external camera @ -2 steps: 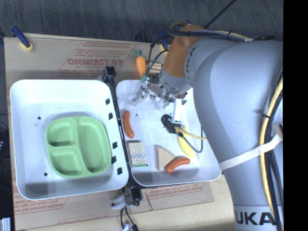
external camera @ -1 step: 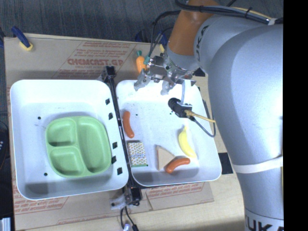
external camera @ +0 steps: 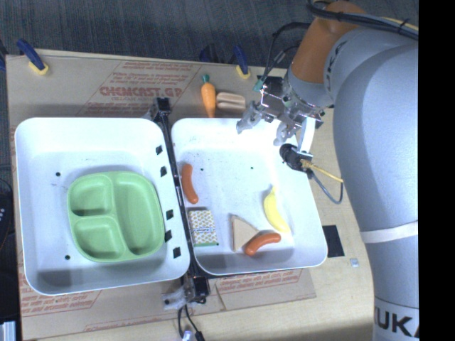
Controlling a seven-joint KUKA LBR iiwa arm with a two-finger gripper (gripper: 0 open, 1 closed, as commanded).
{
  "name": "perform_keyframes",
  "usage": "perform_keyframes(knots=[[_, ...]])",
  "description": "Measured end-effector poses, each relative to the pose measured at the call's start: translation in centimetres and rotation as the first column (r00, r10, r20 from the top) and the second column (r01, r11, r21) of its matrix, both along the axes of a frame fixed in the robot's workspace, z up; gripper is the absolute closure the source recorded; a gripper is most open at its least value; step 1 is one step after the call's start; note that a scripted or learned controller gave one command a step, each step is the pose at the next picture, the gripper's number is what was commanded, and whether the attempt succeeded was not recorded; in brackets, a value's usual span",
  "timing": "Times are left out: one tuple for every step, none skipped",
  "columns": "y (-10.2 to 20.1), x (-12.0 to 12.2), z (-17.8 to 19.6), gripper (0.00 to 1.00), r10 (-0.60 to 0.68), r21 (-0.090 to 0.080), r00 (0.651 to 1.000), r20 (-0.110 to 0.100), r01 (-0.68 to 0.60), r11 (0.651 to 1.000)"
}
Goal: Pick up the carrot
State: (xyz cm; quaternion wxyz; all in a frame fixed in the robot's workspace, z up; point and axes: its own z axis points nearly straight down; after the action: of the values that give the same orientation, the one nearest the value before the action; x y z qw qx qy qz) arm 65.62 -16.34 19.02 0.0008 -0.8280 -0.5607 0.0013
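Carrot (external camera: 207, 99): lies on the cardboard outside the bins, just beyond the far rim of the right bin (external camera: 213, 128), about 11 o'clock from that bin's centre.
Long axis: runs roughly 12 to 6 o'clock, green top at the 12 end.
Neighbour: a pale wooden block (external camera: 229, 103) sits just beside the carrot at its 3 o'clock (tight on that side for a finger, I'd judge).
Gripper (external camera: 266, 124): hovers over the bin's far right corner, metal fingers spread apart with nothing between them.
Key relation: the carrot lies toward 10 o'clock from the fingertips, near but apart, with the block between the two.
Next move, as a judgement: shift toward 10 o'clock, turn the jaws to close across the carrot's short width.
Hard to make out: fingertip height above the bin; the wrist and cables blur the finger outlines.
Other contents: two sausages (external camera: 188, 182), a banana (external camera: 275, 212), a sandwich wedge (external camera: 239, 231) and a small packet (external camera: 203, 227) in the right bin; a green divided plate (external camera: 115, 216) in the left bin (external camera: 28, 190).
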Motion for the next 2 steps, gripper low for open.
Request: perform_keyframes(knots=[[-3.7,-0.1,-9.9,0.00,0.141,0.002,0.990,-0.002,-0.141,0.990],[3.0,0.0,-9.9,0.00,0.192,0.004,0.981,-0.001,-0.192,0.981]])
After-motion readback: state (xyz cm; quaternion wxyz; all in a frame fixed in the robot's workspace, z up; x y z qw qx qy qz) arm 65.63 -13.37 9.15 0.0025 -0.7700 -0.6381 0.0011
